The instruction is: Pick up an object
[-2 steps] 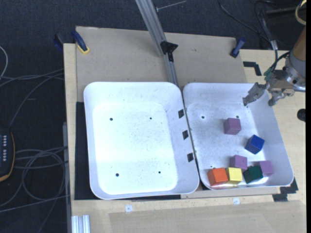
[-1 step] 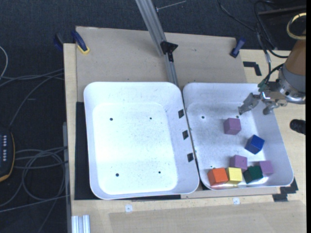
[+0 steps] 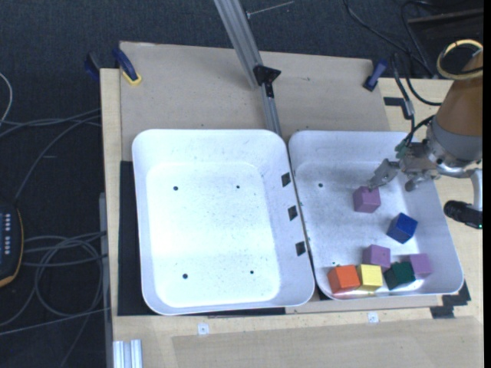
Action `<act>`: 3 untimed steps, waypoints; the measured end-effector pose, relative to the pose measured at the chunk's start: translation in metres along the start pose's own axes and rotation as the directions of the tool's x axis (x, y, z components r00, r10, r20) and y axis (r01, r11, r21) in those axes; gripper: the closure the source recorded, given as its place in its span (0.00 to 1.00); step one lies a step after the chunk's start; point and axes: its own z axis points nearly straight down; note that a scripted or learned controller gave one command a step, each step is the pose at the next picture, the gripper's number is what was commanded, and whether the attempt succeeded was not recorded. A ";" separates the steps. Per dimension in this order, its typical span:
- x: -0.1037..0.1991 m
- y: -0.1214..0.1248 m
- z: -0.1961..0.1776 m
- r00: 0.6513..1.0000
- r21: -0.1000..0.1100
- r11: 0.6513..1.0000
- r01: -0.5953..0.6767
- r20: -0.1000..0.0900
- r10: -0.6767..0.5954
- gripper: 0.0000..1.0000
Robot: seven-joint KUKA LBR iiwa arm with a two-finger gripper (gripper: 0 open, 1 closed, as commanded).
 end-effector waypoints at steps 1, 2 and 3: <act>0.000 0.002 -0.015 1.000 -0.009 1.000 0.001 0.002 -0.001 1.00; 0.004 0.000 -0.078 1.000 -0.014 1.000 0.001 0.005 -0.001 1.00; 0.004 0.002 -0.133 1.000 -0.014 1.000 0.001 0.005 -0.001 1.00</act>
